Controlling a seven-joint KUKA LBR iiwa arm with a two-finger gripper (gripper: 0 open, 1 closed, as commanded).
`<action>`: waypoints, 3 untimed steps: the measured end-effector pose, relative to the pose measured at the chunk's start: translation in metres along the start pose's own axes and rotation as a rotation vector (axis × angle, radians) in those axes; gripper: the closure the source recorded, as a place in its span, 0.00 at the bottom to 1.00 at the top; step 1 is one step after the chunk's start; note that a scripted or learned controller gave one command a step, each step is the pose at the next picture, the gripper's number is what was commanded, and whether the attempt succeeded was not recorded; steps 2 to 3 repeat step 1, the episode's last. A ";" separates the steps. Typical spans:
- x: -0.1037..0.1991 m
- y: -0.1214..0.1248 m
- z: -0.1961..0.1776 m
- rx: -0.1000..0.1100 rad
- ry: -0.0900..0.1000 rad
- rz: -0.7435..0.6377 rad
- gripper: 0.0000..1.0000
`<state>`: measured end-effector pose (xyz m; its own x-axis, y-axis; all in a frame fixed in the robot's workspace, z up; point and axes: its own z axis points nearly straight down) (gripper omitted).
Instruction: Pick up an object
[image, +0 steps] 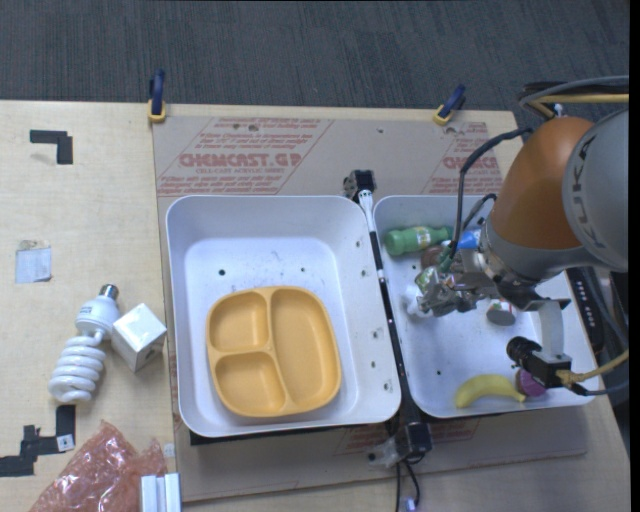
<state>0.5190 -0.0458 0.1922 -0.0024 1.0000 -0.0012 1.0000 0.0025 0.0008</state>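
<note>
Fingers (437, 297) hovering low at right bin's (440, 395) left-middle; apart or together, impossible to tell. Aiming squarely over banana (489, 391) lying near front edge, or green bottle (417, 239) by back edge.

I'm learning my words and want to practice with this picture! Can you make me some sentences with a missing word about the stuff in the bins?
1. The divided yellow plate lies in the ____ bin.
2. The banana lies in the right bin, near its ____ edge.
3. The bottle at the back of the right bin is ____ in color.
4. The spiral light bulb lies on the bench beside a small white ____.

Missing words: left; front; green; box
</note>
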 end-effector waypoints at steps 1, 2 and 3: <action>-0.087 0.006 0.004 0.000 0.000 0.001 1.00; -0.087 0.006 0.004 0.000 0.000 0.001 1.00; -0.087 0.006 0.004 0.000 0.000 0.001 1.00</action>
